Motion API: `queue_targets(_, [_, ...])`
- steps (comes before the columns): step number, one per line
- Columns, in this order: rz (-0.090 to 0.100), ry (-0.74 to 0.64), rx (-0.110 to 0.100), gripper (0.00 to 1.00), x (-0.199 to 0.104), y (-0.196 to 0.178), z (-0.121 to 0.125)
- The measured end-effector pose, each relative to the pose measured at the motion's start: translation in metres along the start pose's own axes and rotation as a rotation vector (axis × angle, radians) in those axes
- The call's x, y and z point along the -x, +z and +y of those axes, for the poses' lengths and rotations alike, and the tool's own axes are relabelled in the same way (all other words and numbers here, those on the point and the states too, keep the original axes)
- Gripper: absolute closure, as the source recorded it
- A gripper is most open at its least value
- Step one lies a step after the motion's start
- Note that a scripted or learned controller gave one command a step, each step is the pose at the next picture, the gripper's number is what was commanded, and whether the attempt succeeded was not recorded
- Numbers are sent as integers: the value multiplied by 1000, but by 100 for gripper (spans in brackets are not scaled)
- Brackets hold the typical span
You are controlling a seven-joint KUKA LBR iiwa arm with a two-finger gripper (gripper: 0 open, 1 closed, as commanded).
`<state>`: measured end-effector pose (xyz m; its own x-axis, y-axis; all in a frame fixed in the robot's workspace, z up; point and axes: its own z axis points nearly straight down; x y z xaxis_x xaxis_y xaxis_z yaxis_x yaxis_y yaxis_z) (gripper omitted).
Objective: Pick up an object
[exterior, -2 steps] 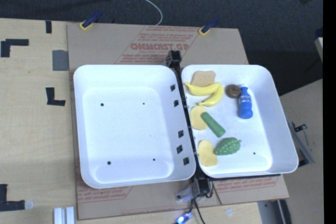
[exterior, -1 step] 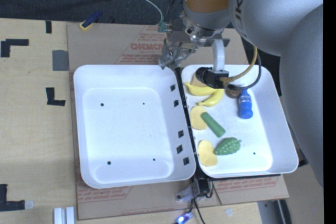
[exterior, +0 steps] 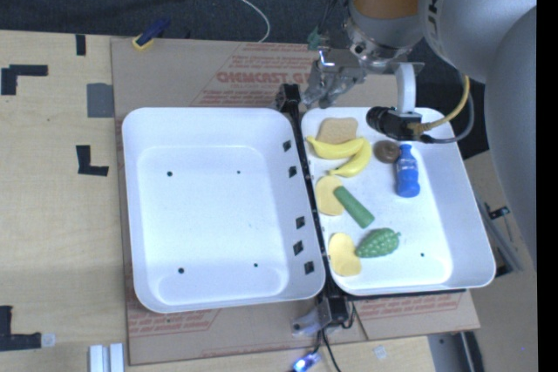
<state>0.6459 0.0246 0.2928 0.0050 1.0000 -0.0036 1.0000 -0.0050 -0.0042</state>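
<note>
You're looking at a pick that is not done yet: nothing is sitting between the fingers of the pincer, which is hanging over the far rim of the right bin, close to that bin's far-left corner and the divider it shares with the left bin. I can't tell whether the pincer's fingers are apart or together; they're dark, small and blurring into the clutter around the wrist, so I'm leaving that open. All candidate objects are lying in the right bin. The tan bread-like piece is sitting nearest the pincer, at the far-left corner, with the banana touching it on the near side. A yellow-green curved piece is lying just beside the banana. The blue bottle is lying toward the far-right part, with a small brown round thing just beside it. Along the left wall you're seeing a yellow lump touching the green cylinder, and near the near-left corner another yellow piece touching the bumpy green fruit. The left bin is holding no objects that I can make out. My read: you're at the approach stage, roughly the start of the task. Left to do, as I'm judging it: dropping onto a target, likely the bread piece or banana since they're closest, closing, and lifting clear. That crowded corner by the wall is looking like the risk.
</note>
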Motion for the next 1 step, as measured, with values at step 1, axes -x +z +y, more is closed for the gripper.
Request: queue_targets(1, [1,-4,23,100,35,-169,-2])
